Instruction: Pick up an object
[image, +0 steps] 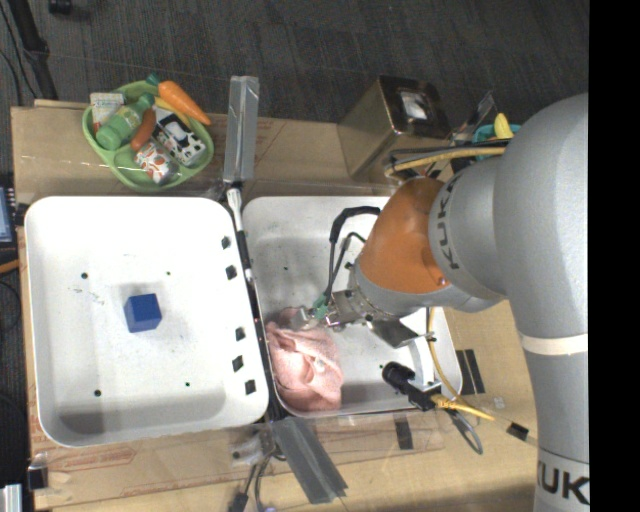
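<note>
Seen from above, my grey arm (520, 250) reaches from the right into the right white bin (290, 235). My jaws (318, 314) sit low beside a crumpled pink cloth (305, 362) in that bin's near corner; I cannot tell their state. A blue cube (143, 311) lies in the left bin (60, 300).

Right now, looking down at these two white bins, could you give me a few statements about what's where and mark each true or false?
1. The small blue cube lies in the left shallow white bin. True.
2. The crumpled pink cloth lies in the same bin as the cube. False: it lies in the right bin.
3. The green bowl of toy food stands outside both bins. True.
4. The grey arm with the orange band reaches over the left bin. False: it is over the right bin.
</note>
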